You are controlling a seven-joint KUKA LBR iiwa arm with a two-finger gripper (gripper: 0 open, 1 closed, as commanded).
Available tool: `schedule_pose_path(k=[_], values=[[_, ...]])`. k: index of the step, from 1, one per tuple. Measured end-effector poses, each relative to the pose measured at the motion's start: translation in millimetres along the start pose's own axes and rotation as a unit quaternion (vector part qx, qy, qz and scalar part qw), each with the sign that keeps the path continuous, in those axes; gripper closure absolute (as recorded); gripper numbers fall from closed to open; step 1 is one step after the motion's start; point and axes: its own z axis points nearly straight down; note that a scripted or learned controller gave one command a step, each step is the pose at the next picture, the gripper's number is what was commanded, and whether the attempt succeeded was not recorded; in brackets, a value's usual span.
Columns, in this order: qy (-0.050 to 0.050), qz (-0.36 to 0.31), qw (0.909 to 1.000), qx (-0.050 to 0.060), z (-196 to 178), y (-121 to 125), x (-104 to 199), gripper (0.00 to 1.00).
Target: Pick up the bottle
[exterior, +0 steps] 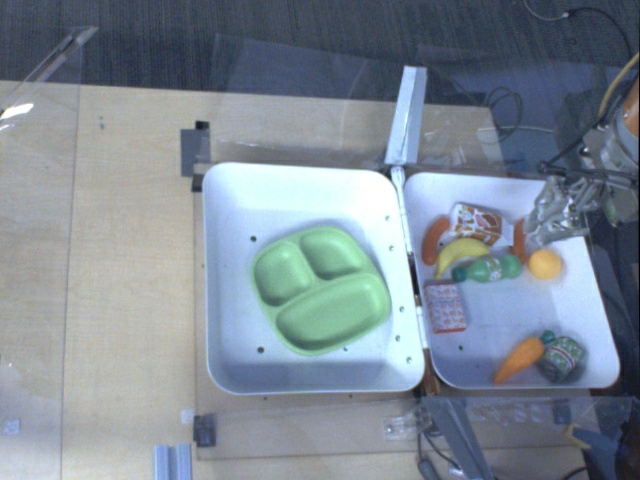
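Your hand (556, 218) hovers over the right bin's (600, 308) far edge, finger state unclear, so bring it left onto the green bottle (490, 270) lying beside the banana (460, 254).

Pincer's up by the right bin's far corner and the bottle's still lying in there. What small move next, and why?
Probably shift the pincer toward the view's left and slightly nearer the camera, until it sits over the green bottle. It now hangs above the bin's upper right part, beside the orange ball, off the bottle. The bottle lies against the banana, so centre before descending.
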Motion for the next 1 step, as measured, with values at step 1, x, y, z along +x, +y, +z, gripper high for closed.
schedule_pose_path(k=[1], values=[[-0.004, -0.124, 0.9922, 0.002, -24.5, -36.8, 34.4, 1.0]])
